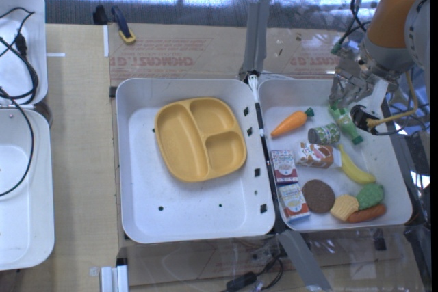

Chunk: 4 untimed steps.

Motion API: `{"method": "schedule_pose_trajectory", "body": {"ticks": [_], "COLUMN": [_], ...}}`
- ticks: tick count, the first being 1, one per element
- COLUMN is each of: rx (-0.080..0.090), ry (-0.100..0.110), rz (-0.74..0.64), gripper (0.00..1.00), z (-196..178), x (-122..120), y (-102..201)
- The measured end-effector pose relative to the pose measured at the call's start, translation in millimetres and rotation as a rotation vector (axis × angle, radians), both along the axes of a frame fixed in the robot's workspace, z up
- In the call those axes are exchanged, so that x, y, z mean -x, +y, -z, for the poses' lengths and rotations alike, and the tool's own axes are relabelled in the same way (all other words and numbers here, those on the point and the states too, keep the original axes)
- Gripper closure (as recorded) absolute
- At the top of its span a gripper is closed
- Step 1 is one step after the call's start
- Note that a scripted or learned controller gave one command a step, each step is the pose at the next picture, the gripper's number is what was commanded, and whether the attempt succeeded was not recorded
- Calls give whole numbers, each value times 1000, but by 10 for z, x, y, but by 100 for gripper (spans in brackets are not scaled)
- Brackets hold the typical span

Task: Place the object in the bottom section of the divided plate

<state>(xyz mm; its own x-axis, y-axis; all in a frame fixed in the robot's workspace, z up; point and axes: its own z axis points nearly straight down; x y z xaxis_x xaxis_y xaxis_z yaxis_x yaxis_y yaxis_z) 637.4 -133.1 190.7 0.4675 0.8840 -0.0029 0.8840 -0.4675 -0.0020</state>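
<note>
A yellow divided plate (198, 138) lies in the left white bin (137, 215), with one large section on its left and two smaller ones on its right. Nothing lies in any section. My gripper (348, 96) hangs over the far corner of the right bin (400, 205), just above a green bottle (346, 124) that lies on the bin floor. Beside the bottle are an orange carrot (290, 122) and a small grey can (323, 135). No object shows in the gripper.
The right bin also holds a banana (357, 169), a brown packet (319, 155), two small cartons (284, 166), a brown round cookie (318, 195), a waffle piece (344, 206), a green vegetable (370, 195) and a red sausage (367, 215). A divider wall (259, 140) separates the bins.
</note>
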Motion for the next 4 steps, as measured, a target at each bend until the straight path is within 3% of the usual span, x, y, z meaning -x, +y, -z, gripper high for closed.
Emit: {"method": "schedule_pose_trajectory", "body": {"ticks": [1,2,3,4], "rx": [-1,0,1,-2], "ry": [2,2,0,-1], "rz": [170,44,-109,-130], "gripper": [100,100,100,100], "z": [6,5,195,961], "x": [763,847,-192,-211], "y": [949,2062,2529,2517]}}
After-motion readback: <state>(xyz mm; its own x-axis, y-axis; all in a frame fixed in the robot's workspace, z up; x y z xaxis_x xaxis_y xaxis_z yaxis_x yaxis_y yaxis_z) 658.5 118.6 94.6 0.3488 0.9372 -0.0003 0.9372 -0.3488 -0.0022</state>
